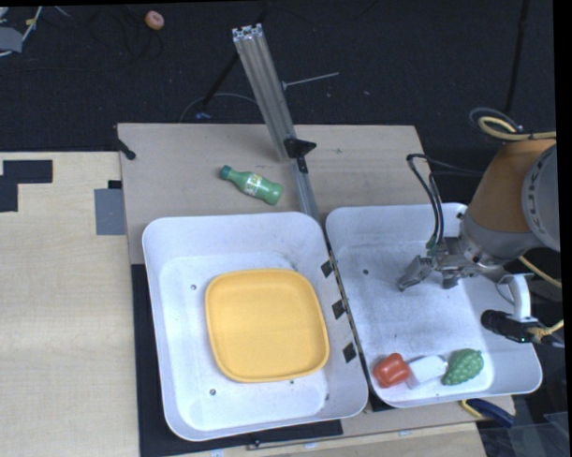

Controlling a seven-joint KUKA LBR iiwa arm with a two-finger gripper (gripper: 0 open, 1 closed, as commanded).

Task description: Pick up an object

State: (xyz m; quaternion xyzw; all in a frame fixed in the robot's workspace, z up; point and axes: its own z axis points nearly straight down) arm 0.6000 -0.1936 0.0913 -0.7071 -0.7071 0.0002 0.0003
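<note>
My gripper [426,275] hangs over the middle of the right bin [389,238], reaching in from the right below the orange-banded wrist. Its fingers [407,281] look spread, with nothing between them. At the bin's front edge lie a red pepper-like toy [392,369], a small white block [427,370] and a green bumpy toy [462,367], side by side and well in front of the gripper. A yellow square plate [266,323] fills the middle of the left bin [175,264].
A green bottle [252,184] lies on the bench behind the left bin. A slanted metal rail [272,97] rises from between the bins at the back. Black clips [337,308] sit along the seam between the bins.
</note>
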